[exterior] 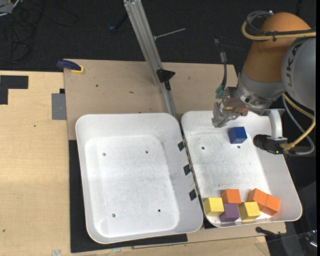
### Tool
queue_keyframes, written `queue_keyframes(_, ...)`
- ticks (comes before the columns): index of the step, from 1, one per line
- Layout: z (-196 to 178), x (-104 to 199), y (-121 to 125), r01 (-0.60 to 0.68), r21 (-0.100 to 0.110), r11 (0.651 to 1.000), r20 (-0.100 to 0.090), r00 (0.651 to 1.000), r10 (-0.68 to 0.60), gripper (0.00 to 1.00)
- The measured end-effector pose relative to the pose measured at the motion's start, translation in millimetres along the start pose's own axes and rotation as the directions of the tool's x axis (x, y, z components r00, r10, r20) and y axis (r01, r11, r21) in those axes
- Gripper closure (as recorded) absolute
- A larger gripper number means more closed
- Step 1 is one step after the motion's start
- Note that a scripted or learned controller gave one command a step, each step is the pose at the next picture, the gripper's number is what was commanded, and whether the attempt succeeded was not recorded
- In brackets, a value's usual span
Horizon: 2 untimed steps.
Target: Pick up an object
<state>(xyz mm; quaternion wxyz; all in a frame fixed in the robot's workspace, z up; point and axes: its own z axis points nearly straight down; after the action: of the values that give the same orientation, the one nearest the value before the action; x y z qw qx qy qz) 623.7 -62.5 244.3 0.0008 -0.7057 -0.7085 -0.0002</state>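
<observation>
My gripper [222,119] hangs over the far end of the right bin [245,180], pointing down, with nothing seen between its fingers. A blue cube [237,135] lies just right of and below it, apart from the fingertips. At the near end of the same bin sits a cluster of blocks: a yellow cube [214,205], an orange cube [231,196], a purple cube [230,212], a second yellow cube [250,210] and an orange block [265,201].
The left bin [133,175] lies beside the right one, with black clips [185,167] along the shared edge. A slanted aluminium rail [149,47] rises behind the bins. The arm's orange and grey body [274,52] looms over the right bin's far corner.
</observation>
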Motion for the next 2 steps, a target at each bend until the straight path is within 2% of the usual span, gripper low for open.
queue_keyframes(2,1.1,84.8,25.8,-0.001,0.000,1.000,0.001,1.000,0.001,1.00)
